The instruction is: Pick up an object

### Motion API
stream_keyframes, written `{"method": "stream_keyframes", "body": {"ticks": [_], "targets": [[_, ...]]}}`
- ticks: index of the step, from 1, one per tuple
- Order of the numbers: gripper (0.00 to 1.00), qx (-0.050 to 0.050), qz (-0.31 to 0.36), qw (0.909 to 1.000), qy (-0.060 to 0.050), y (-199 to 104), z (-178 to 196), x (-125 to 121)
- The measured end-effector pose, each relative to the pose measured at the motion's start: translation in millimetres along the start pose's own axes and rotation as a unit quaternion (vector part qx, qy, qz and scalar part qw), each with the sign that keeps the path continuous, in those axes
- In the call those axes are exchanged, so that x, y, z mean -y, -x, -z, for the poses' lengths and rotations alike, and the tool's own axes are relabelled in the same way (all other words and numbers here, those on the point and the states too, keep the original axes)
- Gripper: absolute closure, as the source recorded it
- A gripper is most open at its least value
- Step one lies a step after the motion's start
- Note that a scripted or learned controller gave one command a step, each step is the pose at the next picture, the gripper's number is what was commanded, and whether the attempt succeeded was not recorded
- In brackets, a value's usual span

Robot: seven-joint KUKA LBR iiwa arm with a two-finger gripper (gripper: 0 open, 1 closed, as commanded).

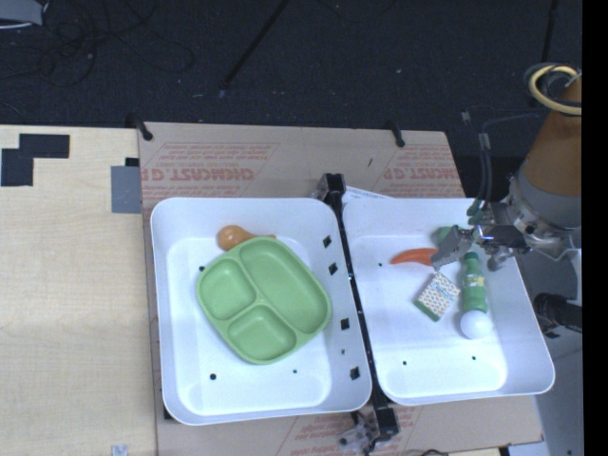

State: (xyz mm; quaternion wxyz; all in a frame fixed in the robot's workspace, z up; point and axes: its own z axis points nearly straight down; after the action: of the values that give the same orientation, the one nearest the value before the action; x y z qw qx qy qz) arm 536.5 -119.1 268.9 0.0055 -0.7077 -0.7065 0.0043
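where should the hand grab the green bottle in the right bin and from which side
Probably across the middle of the green bottle, coming straight down from above. It lies flat on the right bin floor, long axis running roughly near-to-far, white cap toward the camera. The body is narrow, so the fingers would close across its width. A patterned card lies close on its left, leaving little room there. The hand is by its far end.

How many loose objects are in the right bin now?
4: an orange carrot upper left, a patterned card centre, a green bottle beside it, a white ball below. The gripper may hide more.

Bright even overhead light, soft shadows, slightly grainy.
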Motion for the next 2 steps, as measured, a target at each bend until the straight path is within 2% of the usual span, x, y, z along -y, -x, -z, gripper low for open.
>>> {"method": "stream_keyframes", "body": {"ticks": [1, 2], "targets": [[0.00, 0.001, 0.001, 1.0000, 0.006, 0.2, 6.4, -1.9], [0.00, 0.000, 0.001, 1.0000, 0.004, -0.9, -36.3, -1.1]]}}
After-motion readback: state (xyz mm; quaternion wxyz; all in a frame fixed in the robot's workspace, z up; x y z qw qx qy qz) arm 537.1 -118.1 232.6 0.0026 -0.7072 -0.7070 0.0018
